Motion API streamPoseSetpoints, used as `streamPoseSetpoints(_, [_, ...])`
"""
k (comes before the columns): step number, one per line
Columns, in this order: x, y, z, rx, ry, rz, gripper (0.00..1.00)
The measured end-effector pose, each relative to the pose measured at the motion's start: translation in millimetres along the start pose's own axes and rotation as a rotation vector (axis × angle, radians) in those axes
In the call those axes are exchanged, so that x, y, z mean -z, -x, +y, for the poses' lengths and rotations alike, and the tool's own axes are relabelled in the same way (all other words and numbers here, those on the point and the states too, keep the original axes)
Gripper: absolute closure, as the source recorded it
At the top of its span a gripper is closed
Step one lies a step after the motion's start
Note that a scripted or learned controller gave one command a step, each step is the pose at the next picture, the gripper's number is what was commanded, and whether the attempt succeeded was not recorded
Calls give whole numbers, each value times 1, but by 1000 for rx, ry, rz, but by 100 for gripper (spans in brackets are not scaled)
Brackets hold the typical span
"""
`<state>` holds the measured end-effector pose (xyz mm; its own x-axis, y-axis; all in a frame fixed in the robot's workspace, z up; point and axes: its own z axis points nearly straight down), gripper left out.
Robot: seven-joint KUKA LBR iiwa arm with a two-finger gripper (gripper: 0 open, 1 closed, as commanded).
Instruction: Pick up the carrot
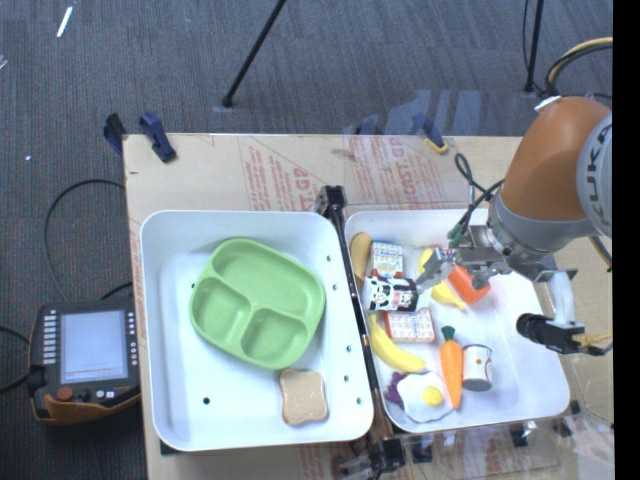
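Carrot (452, 368) in right bin (520, 400), below and apart from gripper (440, 271)

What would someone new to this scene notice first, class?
Probably the big orange-banded arm reaching in from the right over the right bin, which is crowded with toy food, including a carrot near its front. Next, the green divided plate in the left bin, with a slice of bread beside it.

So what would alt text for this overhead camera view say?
A grey-and-orange robot arm's gripper hovers over the right bin of toy food, with the carrot lying free nearby. The left bin holds a green plate and toast.
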<state>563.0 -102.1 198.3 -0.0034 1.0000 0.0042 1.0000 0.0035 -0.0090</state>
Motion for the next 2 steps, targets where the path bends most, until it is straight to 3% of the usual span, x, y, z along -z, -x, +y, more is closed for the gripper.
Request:
streamPoseSetpoints(1, [-113,46,-71,15,-1,1,0])
streamPoseSetpoints(2, [-105,48,-72,4,-6,5,100])
